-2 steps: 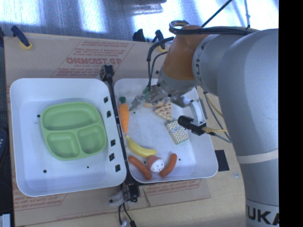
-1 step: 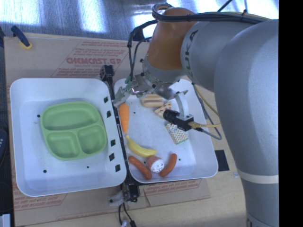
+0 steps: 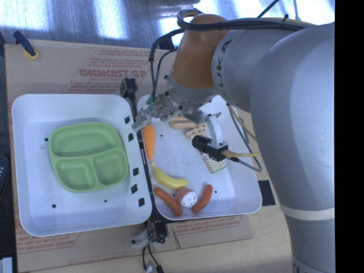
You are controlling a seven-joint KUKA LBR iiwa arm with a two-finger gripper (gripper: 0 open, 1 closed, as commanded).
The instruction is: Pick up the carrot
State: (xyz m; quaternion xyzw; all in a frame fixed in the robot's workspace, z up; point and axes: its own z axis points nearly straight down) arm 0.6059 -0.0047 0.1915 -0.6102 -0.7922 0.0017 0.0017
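Orange carrot is lying along the right bin's left wall, gripper hovering at its far tip, jaw state untellable; jaws should be straddling the carrot's width, clearing the wall.

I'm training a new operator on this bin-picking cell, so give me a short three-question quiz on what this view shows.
1. True or false: the carrot lies in the same bin as the green divided plate.
2. Multiple choice: what lies just below the carrot in the view? A) a banana B) a blue clamp C) a spoon
3. Fill in: the gripper hovers near the carrot's ______ end as seen in the view.

Key
1. False: the carrot lies in the right bin, along its left wall; the plate is in the left bin.
2. A: the banana.
3. Upper.
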